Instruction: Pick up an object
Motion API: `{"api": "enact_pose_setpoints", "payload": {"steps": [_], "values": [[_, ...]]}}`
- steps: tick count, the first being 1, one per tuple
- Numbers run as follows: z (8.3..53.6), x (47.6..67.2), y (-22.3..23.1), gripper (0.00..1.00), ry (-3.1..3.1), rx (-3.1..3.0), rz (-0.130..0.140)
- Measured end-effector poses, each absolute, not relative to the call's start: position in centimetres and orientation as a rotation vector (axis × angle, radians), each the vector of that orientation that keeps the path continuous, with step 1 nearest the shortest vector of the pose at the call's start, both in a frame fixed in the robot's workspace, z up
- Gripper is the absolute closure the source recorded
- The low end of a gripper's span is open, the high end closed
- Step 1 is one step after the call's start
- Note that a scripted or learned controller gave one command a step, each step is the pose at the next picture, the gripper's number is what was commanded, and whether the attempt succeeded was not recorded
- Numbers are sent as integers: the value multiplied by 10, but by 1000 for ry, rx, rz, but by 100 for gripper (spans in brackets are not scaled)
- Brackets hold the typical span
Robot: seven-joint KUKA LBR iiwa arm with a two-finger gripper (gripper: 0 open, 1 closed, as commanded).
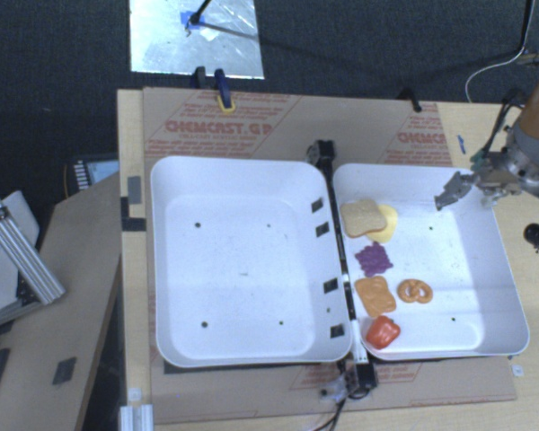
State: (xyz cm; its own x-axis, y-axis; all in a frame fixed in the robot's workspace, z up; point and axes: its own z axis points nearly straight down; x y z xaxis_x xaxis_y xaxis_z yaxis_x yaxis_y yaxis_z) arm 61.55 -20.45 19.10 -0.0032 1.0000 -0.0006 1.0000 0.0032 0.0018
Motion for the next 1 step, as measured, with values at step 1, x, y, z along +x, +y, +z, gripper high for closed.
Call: {"api": "enact_pose_setpoints", "payload": {"steps": [1], "values": [[202, 617, -205, 100, 2225, 2210, 5]]}}
